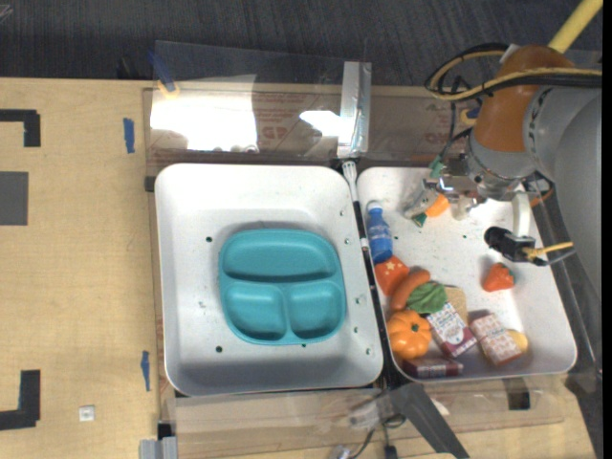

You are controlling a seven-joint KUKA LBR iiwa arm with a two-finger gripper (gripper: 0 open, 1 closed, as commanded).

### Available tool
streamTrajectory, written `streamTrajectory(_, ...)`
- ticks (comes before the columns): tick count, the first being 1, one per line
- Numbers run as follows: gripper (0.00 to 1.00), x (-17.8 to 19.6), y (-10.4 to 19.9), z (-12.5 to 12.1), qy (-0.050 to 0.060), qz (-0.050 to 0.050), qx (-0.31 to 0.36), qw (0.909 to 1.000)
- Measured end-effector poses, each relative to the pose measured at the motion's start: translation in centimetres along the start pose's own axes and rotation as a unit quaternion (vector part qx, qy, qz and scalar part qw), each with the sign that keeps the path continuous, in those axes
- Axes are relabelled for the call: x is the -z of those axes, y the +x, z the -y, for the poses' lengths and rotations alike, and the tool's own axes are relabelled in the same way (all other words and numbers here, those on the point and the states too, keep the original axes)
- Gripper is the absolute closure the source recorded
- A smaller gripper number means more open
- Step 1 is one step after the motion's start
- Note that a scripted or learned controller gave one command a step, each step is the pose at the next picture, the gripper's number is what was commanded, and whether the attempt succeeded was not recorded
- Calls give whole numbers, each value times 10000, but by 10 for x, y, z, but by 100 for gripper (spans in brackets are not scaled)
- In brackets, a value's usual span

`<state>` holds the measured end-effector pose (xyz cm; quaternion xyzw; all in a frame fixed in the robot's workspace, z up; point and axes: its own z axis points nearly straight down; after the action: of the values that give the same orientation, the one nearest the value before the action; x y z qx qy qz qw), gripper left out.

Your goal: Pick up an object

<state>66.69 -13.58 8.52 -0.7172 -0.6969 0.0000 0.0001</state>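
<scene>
Here, the left bin (182, 256) holds a teal tray (282, 285); the right bin (545, 304), assorted toys.

Arm (564, 122): one unit, smooth rounded casing in light grey. Orange band (512, 113) above the wrist, glossy, domed on top. Cables (459, 75): black and yellow leads looped in an arc beside the band. Wrist assembly (478, 175): silver-grey metal fittings with dark joints. Gripper (442, 196): small, pale metal parts with a touch of green; fine detail too small to make out.
</scene>
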Motion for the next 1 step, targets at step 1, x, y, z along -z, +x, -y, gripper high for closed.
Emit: streamTrajectory(1, 100, 14, 0, -1, -13, 2, 1, 10000)
